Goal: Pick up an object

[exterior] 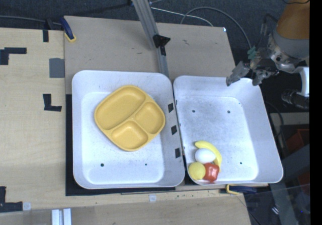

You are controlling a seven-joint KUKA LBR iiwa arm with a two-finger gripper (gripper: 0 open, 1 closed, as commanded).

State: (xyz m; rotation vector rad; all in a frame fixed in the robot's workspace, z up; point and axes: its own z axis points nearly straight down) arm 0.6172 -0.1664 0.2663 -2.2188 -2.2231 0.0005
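In the right bin, near its front left corner, lies a small cluster: a yellow banana-shaped piece, a white egg-like ball, a yellow round piece and a small red object. My gripper hangs above the right bin's far right corner, well away from the cluster, with two dark fingers spread and nothing between them. The left bin bears a yellow divided plate.
A grey metal bar slants down from the top to the gap between the bins. Cables run behind the right bin. Black tape marks lie on the wooden bench at left.
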